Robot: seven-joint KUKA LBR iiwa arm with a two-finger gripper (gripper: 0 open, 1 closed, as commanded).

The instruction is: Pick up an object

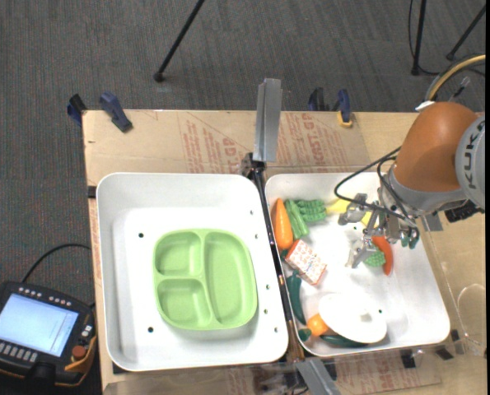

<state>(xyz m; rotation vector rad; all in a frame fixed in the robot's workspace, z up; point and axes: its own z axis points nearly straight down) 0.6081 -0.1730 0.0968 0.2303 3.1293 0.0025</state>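
Over the right-hand bin (432, 303), toward its three o'clock side, the gripper (370, 245) hangs low above a small toy with an orange-red body and a green end, the orange-and-green toy (382, 254). That toy looks like the piece being gone after, and it lies near the bin's middle-right, well apart from the clutter along the nine o'clock wall: an orange carrot (283, 224), a green leafy toy (309, 211), a small red-and-white packet (306, 262) and, down at six o'clock, a white plate (354, 317) sitting over some darker pieces. The left-hand bin (117, 204) holds a green divided tray (204, 280).

To do this grab well, I would centre the claw on the toy's narrow width, come straight down until the tips reach past its sides, close, then lift slowly and check that it comes up too. Its smooth, rounded plastic will probably slip if only an end is pinched.

As for the claw, its metal fingers (359, 256) seem to stand apart, splayed just at nine o'clock of the toy and perhaps touching it. Nothing shows gripped between them, so I judge it is not yet holding anything
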